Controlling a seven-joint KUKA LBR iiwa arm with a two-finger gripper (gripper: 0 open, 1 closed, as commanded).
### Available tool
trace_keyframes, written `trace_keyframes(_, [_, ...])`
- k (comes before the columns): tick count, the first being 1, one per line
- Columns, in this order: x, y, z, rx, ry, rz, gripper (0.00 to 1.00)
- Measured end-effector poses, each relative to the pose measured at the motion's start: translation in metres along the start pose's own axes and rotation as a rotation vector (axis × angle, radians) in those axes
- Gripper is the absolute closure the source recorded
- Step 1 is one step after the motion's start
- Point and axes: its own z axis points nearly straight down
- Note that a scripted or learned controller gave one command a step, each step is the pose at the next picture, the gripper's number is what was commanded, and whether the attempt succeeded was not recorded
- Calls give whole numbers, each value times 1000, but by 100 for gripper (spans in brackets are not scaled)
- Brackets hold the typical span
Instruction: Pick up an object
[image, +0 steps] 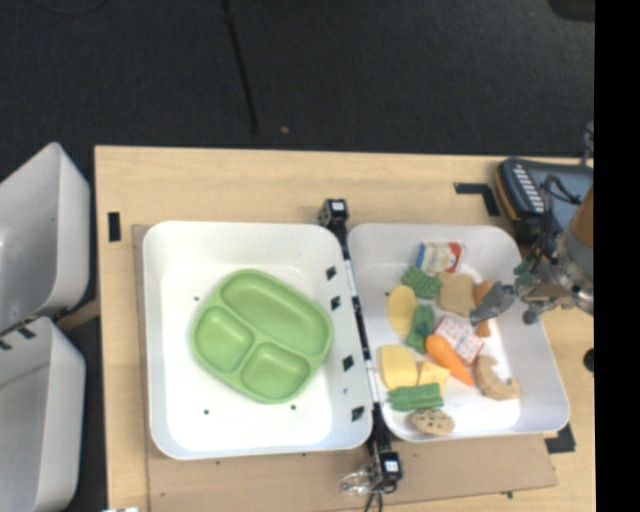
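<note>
The right bin (540, 385) holds several toy foods. Among them are an orange carrot (449, 359), a yellow cheese wedge (399, 367), a tan bread slice (457, 295), a red and white packet (463, 339), a bitten tan biscuit (495, 379) and a small orange piece (484, 293). My gripper (512, 308) hangs over the right side of this bin, just right of the orange piece and the bread. Its fingers (495, 303) are spread open with nothing between them.
A green divided plate (262, 335) lies in the left bin (170, 400). Further food sits in the right bin: a white pouch (440, 257), green pieces (422, 283), a yellow oval (401, 306), a green pickle (415, 397) and a cookie (432, 422). Black clips (350, 330) line the divider.
</note>
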Motion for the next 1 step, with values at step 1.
trace_keyframes(1, [13,-20,128,-3,-5,2,0])
